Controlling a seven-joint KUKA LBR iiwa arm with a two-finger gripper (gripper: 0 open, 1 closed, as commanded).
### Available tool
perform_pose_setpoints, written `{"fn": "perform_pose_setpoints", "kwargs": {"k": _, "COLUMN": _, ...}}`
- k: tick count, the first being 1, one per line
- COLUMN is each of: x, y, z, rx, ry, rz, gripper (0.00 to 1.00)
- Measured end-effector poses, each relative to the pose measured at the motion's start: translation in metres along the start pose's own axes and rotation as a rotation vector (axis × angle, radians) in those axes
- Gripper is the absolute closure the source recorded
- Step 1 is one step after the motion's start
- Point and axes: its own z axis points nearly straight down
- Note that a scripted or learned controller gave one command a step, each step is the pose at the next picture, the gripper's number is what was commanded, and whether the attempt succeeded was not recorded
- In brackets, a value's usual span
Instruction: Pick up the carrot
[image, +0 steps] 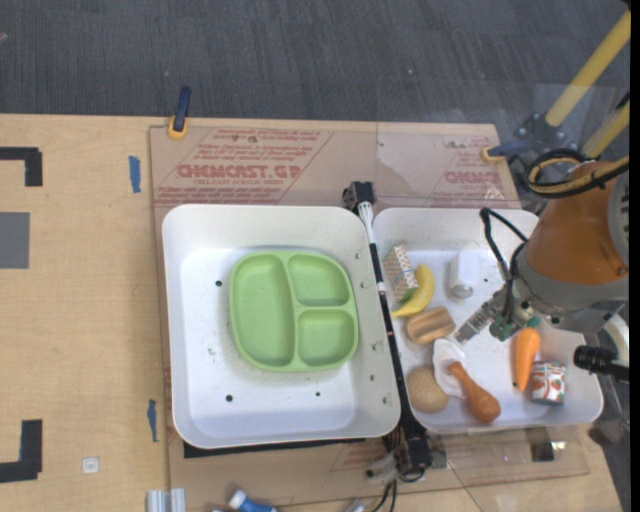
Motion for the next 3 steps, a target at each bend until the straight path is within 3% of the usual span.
{"fn": "perform_pose_setpoints", "kwargs": {"k": 1, "x": -0.030, "y": -0.047, "z": 0.035, "rx": -0.001, "ry": 0.000, "rz": -0.426, "gripper": 1.00}}
{"fn": "perform_pose_setpoints", "kwargs": {"k": 2, "x": 0.039, "y": 0.005, "z": -0.063, "rx": -0.005, "ry": -0.002, "rz": -0.278, "gripper": 1.00}}
{"fn": "perform_pose_setpoints", "kwargs": {"k": 3, "x": -0.014, "y": -0.005, "z": -0.116, "rx": 0.000, "ry": -0.006, "rz": -0.802, "gripper": 1.00}}
